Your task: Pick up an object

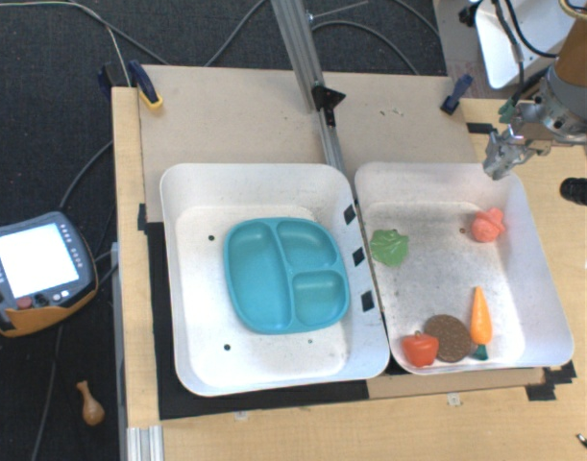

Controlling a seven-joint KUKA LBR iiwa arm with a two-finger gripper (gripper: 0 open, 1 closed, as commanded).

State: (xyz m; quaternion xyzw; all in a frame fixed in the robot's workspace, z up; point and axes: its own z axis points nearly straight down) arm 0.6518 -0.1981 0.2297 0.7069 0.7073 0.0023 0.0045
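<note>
Gripper (501, 159) above right bin's (552, 301) two-o'clock rim, finger state impossible to tell. Nearest object: pink toy (486, 226), toward seven o'clock. Risk: descending here strikes rim; rounded toy may roll from closing fingers.

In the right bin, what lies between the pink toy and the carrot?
Nothing: in the camera view, only bare speckled bin floor separates the pink toy from the carrot within the right bin.
</note>
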